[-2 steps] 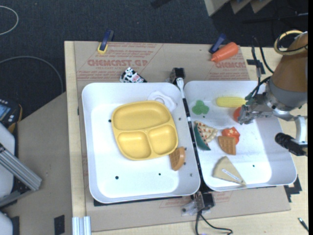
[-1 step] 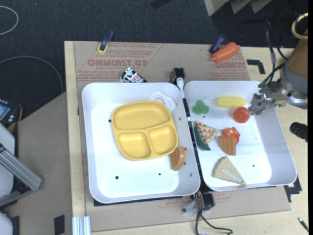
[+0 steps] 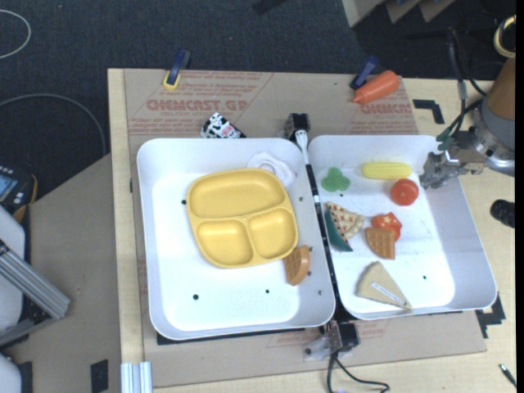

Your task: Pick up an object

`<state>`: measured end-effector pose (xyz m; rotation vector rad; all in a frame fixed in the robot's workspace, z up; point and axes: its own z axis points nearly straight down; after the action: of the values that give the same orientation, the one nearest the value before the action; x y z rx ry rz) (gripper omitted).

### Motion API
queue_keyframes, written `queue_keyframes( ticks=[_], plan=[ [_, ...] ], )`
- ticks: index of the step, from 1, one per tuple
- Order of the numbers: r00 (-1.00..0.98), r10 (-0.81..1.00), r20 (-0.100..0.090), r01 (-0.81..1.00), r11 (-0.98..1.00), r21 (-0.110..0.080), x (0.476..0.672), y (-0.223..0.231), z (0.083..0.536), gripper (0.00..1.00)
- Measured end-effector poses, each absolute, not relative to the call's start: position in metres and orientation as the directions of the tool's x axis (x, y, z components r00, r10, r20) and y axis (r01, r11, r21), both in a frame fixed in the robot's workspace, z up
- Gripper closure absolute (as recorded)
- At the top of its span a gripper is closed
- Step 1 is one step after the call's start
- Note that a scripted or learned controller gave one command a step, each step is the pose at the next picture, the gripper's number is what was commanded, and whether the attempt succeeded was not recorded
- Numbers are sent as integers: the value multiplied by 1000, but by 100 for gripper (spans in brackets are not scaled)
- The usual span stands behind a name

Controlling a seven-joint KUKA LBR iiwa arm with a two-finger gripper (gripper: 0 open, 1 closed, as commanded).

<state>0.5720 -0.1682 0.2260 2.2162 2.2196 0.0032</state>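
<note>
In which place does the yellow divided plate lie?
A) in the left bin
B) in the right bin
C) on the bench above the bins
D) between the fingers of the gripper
A: the yellow divided plate lies flat inside the left bin, while the right bin holds the small food pieces, such as the red tomato, and the gripper is at the right bin's far right edge.
</note>
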Motion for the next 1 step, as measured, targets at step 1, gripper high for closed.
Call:
queue_keyframes(
  ticks=[1],
  plan=[
    [-6,1000,3,1000,6,-1,568,-114,235,100]
  ],
)
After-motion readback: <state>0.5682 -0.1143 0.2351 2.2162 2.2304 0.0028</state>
